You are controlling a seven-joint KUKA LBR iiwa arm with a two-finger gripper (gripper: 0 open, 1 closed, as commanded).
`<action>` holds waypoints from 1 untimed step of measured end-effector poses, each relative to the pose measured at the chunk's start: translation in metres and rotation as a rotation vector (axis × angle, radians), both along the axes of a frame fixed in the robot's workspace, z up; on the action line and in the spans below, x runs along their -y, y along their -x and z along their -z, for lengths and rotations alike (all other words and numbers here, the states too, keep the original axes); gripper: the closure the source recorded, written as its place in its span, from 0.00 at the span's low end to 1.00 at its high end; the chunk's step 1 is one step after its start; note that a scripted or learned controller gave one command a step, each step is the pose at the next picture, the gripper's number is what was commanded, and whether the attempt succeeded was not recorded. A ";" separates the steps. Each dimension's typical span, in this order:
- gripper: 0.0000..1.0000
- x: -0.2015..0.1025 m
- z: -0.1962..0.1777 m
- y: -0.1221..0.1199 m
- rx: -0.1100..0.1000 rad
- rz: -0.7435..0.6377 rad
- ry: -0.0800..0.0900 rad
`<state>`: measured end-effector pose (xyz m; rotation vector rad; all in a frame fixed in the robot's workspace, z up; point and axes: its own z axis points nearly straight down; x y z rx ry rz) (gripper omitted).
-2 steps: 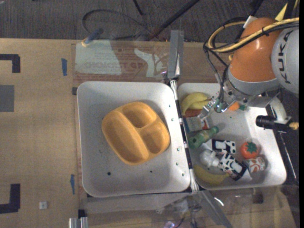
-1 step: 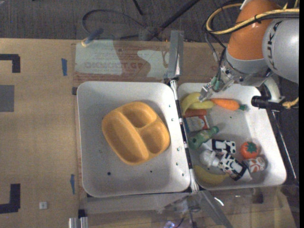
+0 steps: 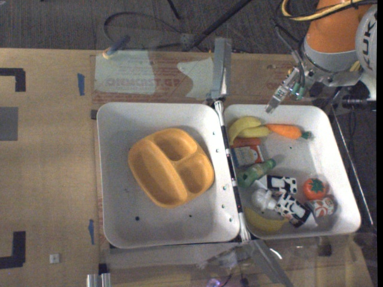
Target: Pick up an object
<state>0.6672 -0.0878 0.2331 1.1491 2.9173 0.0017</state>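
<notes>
Arm (image 3: 341,17) enters from upper right, orange band above grey wrist. Gripper (image 3: 273,106) slants down-left from wrist, narrow, tip low. Nothing seen between its tips. Cables loop beside the upper arm.

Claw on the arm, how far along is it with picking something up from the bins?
Nothing looks picked yet. The claw hangs above the far edge of the right bin, near the carrot and banana, with no item between its fingers. The carrot, banana, green bottle and tomato all lie in that bin. Descending, grasping and lifting are left.
</notes>
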 end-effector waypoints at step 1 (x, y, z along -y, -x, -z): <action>1.00 0.010 0.005 0.065 -0.006 0.079 -0.002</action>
